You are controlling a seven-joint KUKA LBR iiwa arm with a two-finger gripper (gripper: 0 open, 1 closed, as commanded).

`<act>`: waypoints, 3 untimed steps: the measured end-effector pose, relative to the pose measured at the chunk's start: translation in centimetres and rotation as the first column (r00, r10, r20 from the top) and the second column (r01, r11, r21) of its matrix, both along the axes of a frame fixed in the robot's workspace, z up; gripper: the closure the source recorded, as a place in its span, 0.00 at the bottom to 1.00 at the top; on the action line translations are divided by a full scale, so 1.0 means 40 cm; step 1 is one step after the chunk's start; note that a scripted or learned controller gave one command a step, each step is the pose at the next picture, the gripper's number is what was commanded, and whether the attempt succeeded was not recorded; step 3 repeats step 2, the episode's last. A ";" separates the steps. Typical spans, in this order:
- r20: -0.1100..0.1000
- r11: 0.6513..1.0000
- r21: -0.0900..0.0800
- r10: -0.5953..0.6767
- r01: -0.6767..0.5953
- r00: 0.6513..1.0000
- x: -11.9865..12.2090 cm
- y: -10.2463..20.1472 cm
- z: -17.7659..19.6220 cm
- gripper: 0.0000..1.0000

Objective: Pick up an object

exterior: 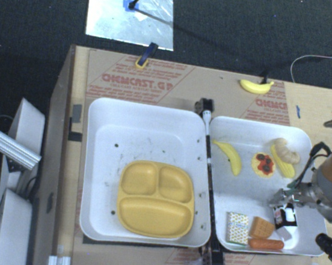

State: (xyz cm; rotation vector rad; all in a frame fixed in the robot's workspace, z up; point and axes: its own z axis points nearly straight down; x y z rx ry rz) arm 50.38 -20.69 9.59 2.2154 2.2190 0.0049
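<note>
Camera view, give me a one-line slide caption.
Arm's claw low in the right bin among toy foods; yellow tray in the left bin.

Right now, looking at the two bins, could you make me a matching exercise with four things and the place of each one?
Things:
1. yellow divided plate
2. carrot
3. small pizza
4. banana outside the bins

Places:
A. right bin, front edge
B. on the cardboard behind the right bin
C. left bin
D. right bin, back half

Pairs: 1-C, 2-A, 3-D, 4-B
</note>
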 end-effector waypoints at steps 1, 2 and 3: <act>-0.005 1.000 0.003 0.002 -0.002 1.000 -0.026 0.215 0.062 1.00; -0.004 1.000 0.003 0.002 -0.002 1.000 0.080 0.386 0.222 1.00; -0.004 1.000 0.003 0.002 -0.002 1.000 0.080 0.386 0.222 1.00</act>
